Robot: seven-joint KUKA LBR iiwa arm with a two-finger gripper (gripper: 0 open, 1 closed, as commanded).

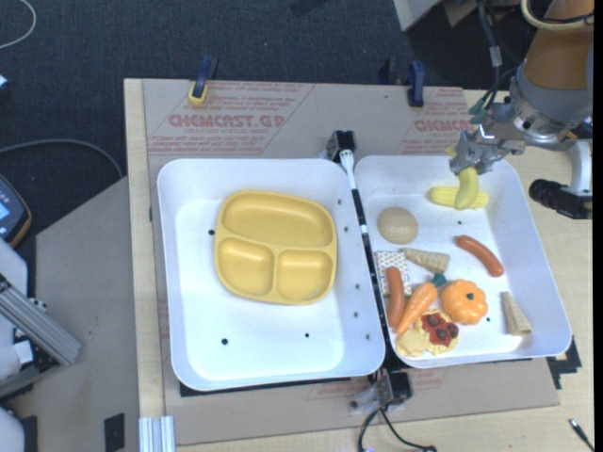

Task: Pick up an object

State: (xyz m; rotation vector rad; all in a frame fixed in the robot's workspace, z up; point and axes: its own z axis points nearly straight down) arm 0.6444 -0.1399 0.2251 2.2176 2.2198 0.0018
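The hand (468,166) hangs over the far part of the right bin (542,281), fingers closed narrow on a yellow-green piece (466,189) that dangles upright from them. Its lower end meets a yellow corn (445,196) lying on the bin floor. Nearer in that bin lie a tan ball (398,224), a sausage (479,254), a cone (427,259), carrots (408,299), a pumpkin (464,301) and a pizza slice (431,334). The left bin (188,252) holds a yellow tray (276,246). Both bins sit on the worktop (273,121).
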